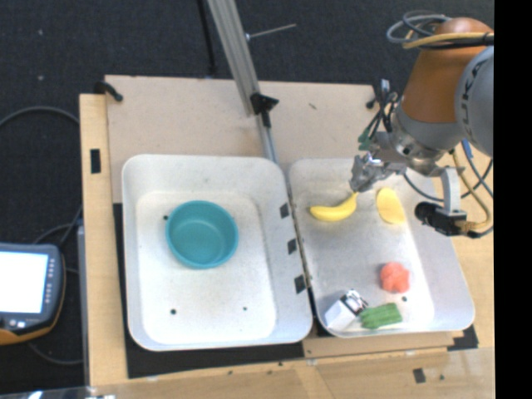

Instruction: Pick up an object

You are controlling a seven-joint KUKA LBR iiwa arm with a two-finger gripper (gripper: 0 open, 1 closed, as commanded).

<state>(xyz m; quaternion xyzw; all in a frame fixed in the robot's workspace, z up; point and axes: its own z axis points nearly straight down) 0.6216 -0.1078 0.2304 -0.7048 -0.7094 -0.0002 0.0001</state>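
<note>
Banana [334, 210] lay beside the lemon [389, 205], its tip touching the hand [364, 175] above; whether that hand was open, I couldn't tell. Best straddle the banana's middle, then close.

Your arm [440, 81] reaches in from the right, its orange band uppermost and the grey wrist angled down and to the left. The hand [364, 173] hangs low at its tip, with cables looping beside the wrist.
</note>
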